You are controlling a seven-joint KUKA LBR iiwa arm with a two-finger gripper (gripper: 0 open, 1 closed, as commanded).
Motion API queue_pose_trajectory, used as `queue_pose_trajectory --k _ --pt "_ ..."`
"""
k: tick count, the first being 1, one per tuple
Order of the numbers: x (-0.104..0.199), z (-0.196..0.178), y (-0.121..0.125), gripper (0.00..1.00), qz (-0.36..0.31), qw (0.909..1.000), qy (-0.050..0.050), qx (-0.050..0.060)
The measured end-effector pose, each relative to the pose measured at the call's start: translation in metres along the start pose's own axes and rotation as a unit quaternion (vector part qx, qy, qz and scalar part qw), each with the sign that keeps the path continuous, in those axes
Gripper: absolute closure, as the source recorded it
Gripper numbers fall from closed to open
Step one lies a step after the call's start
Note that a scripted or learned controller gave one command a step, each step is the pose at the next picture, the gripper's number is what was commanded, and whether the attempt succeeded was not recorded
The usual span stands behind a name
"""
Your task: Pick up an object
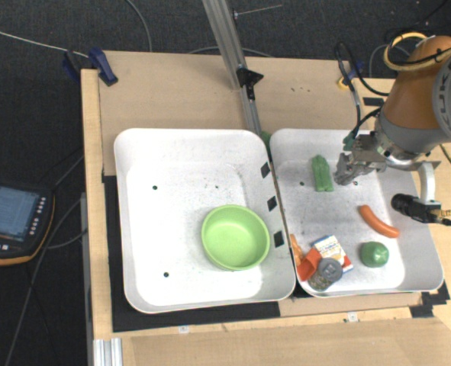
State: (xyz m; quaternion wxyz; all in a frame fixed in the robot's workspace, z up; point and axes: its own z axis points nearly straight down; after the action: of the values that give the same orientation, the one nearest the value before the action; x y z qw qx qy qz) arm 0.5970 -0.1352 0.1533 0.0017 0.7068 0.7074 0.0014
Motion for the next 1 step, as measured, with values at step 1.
queue_pose_trajectory --k 1 --pt "0.002 -0.063 0.0045 1.0 0.0 1.0 0.0 -0.001"
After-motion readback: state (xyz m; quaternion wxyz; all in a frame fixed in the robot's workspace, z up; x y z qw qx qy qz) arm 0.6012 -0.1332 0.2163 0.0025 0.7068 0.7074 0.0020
